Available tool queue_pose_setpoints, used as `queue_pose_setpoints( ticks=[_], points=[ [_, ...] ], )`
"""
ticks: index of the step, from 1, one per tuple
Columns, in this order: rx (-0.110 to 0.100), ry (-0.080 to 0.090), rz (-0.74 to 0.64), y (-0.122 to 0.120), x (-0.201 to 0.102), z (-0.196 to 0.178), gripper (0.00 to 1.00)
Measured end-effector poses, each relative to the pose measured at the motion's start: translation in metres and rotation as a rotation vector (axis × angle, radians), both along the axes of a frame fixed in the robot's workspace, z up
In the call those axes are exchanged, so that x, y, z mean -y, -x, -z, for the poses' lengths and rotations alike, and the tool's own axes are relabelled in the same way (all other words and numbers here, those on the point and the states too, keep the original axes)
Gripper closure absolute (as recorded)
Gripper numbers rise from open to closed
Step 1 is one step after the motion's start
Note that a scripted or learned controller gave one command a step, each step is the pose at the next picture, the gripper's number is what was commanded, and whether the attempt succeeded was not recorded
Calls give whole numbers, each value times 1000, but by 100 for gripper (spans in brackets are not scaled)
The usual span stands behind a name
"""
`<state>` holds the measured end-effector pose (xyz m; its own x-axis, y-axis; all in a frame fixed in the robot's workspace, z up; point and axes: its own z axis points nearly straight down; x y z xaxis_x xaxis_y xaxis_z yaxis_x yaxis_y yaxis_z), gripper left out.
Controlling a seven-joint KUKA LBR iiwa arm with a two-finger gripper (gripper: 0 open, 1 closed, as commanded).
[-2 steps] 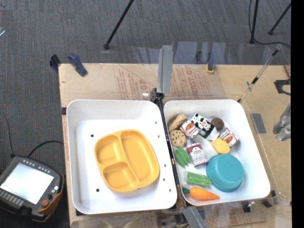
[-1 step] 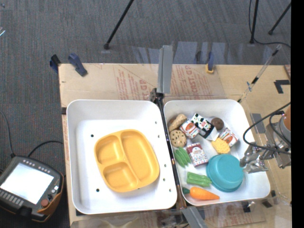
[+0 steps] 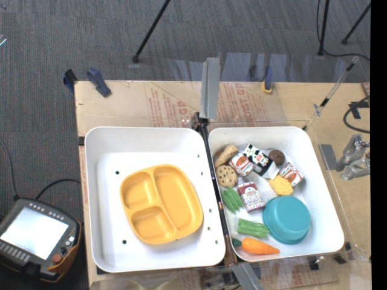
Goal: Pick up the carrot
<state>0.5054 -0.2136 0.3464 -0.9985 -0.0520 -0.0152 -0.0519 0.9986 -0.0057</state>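
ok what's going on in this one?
Nothing is being handled yet. The carrot lies untouched at the near edge of the right bin, just below a green veggie piece and beside the teal bowl. Toy foods crowd that bin: a cookie, small cartons and more. The left bin carries a yellow divided plate. The pick has not started.
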Motion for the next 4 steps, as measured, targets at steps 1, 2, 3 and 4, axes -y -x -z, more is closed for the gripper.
queue_pose_setpoints(
  ticks=[1, 2, 3, 4],
  points=[
    [-12, -4, -215, 18, -5, 216, 100],
    [-1, 5, -347, -9, -3, 86, 100],
    [-5, 3, -481, -9, -2, -80, 100],
    [-22, -9, -680, 12, -5, 76, 100]
  ],
)
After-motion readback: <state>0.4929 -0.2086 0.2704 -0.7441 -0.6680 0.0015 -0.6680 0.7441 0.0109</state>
